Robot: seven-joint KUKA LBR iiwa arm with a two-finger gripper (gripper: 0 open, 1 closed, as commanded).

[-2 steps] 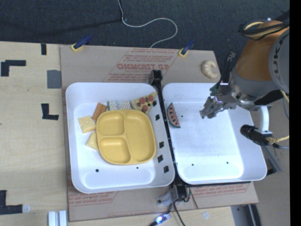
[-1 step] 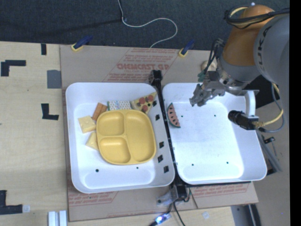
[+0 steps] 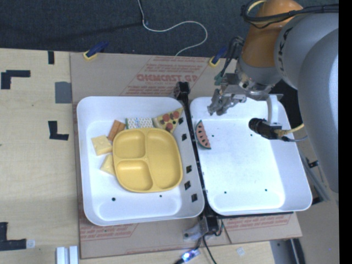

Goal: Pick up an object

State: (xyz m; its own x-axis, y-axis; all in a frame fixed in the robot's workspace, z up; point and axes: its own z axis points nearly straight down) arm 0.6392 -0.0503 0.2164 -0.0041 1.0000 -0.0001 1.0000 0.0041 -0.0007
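Right, looking down from the one camera view, you have the gripper (image 3: 218, 106) hanging over the far-left corner of the right bin (image 3: 258, 202), grey arm (image 3: 308, 54) reaching in from the right with its orange band (image 3: 264, 29) above the wrist. You can't read the pincer from here: the tips are a dark cluster against the bin's far wall, so whether they're apart or together I cannot tell, and nothing shows between them.

The nearest candidate is the watermelon slice (image 3: 203, 135), lying flat on the right bin's floor, tight against its left wall and just on the near side of the gripper. Over in the left bin (image 3: 132, 213), you've got the yellow divided plate (image 3: 147, 159) in the middle, with small toy food pieces tucked around its far and left edges: a pale cracker (image 3: 101, 145), an orange-brown stick (image 3: 115, 129), and a pizza wedge (image 3: 169, 119) near the far-right corner.

Now the risk, as I judge it: that slice sits so close to the wall between the bins that one finger may land on the rim or the wall instead of beside the slice. It's also thin and flat, so the tips could skate over it or nudge it harder into the wall, closing on nothing.
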